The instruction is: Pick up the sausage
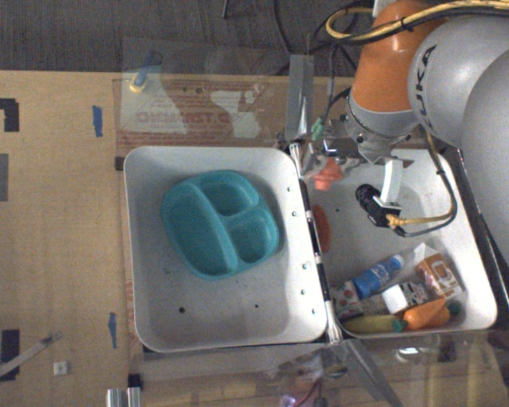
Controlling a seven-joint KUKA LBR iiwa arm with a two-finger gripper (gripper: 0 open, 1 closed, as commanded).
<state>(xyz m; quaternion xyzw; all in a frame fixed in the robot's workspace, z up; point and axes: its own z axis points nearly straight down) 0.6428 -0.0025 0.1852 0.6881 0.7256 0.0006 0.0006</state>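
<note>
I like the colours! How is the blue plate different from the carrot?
The plate is teal, wide, with three compartments; the carrot is orange, small and long. The plate lies by itself in the left bin; the carrot sits among other items in the right bin. Both lie flat.

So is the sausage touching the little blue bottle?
Apart. The camera view shows the sausage lying against the left wall of the right bin, and the blue bottle lower and further right, with bare white floor between them.
</note>
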